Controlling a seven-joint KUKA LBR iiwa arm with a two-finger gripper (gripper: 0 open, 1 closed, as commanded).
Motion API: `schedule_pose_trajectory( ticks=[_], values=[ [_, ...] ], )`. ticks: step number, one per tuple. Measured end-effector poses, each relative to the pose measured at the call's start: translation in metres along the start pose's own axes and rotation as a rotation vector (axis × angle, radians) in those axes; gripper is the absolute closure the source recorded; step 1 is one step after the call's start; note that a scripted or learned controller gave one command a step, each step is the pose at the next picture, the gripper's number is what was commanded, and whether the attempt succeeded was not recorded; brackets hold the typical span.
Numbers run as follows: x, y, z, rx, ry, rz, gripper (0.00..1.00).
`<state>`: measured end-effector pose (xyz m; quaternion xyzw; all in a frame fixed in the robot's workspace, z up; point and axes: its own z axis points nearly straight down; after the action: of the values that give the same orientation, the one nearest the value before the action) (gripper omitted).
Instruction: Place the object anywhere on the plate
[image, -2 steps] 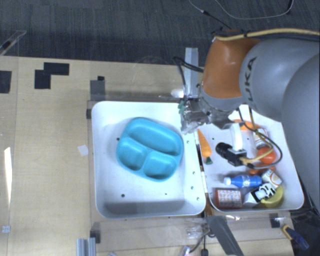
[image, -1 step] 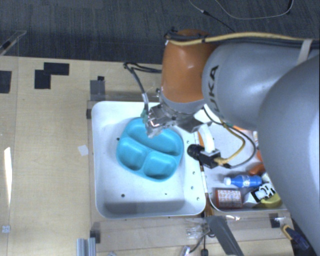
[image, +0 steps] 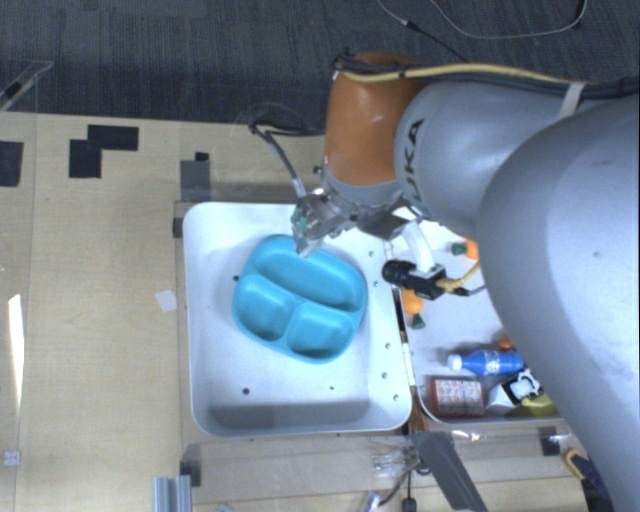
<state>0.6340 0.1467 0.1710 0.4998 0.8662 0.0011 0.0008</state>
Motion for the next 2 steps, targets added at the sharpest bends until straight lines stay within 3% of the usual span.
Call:
schedule_pose_trajectory(
  ticks=[1,2],
  values=[
    [0.058,0.022,0.024,0.000,0.001,0.046,1.00],
    [0.023,0.054,0.026,-0.005,-0.002,-0.241,1.00]
  ],
)
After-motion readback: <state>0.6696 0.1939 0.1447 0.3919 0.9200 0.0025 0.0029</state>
